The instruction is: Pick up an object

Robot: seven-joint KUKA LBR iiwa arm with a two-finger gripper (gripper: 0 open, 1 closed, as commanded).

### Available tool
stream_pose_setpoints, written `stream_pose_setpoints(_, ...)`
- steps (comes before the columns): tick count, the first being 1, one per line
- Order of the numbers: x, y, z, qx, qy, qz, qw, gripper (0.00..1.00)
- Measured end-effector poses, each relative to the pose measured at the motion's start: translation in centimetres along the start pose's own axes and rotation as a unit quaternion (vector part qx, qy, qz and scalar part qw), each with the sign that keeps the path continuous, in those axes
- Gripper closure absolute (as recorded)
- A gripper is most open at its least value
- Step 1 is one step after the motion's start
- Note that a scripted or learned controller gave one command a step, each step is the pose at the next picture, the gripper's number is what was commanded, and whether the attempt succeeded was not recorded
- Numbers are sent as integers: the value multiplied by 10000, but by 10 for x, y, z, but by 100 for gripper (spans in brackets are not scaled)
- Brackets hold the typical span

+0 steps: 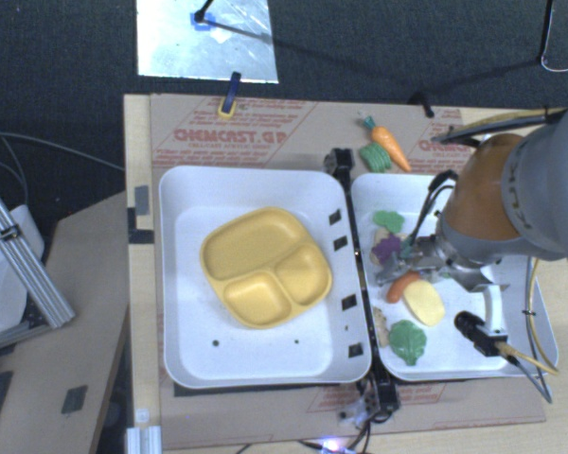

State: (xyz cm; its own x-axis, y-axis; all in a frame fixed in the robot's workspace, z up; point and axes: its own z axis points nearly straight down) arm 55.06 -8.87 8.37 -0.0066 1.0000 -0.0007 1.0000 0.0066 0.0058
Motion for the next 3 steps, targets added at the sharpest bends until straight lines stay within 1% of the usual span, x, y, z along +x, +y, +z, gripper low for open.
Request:
stream_pose_setpoints(1, -1, -2, -11, 14, 5, 17, 10000, 100)
stream_pose_setpoints(2, -20, -29, -68, 12, -2, 37, 10000, 100)
stream_pose_setpoints(3, 75, 7, -103, -3, 13, -33, 10000, 100)
